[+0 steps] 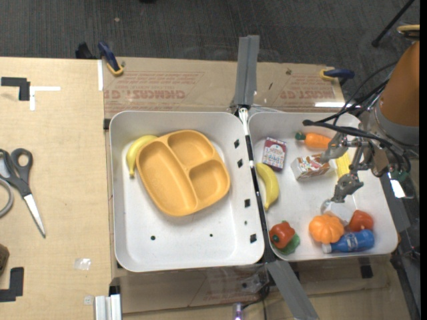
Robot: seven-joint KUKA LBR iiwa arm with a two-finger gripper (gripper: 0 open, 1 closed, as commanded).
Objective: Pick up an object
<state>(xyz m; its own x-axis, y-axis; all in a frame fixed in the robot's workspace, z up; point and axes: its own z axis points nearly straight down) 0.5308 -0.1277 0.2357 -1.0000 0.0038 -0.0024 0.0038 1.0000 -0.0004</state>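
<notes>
1. Scissors [22,182] are lying on the bare tabletop [53,132] at the far left, well apart from both bins.
2. The left bin [133,245] is holding an orange divided plate [181,171]; a banana [137,149] is lying against the plate's upper-left edge, partly tucked under it.
3. A grey divider strip [247,72] is running down between the two bins.
4. In the right bin [303,242], a second banana [268,184] is lying along the left wall, with a small red-and-white carton [273,153] just above it.
5. A red and green pepper [283,236] is sitting near the front-left corner of the right bin.
6. A carrot [315,139] is lying near the back wall; a white packet [311,167] is lying just below it.
7. The hand [340,172] is hanging over the right bin, its two fingers standing apart and clamping nothing; the upper fingertip is sitting just beside the white packet.
8. An orange pumpkin [326,228] is sitting below the hand, close to the lower fingertip.
9. A red tomato [361,219] and a blue bottle [351,243] are lying just right of the pumpkin, near the front-right corner.
</notes>
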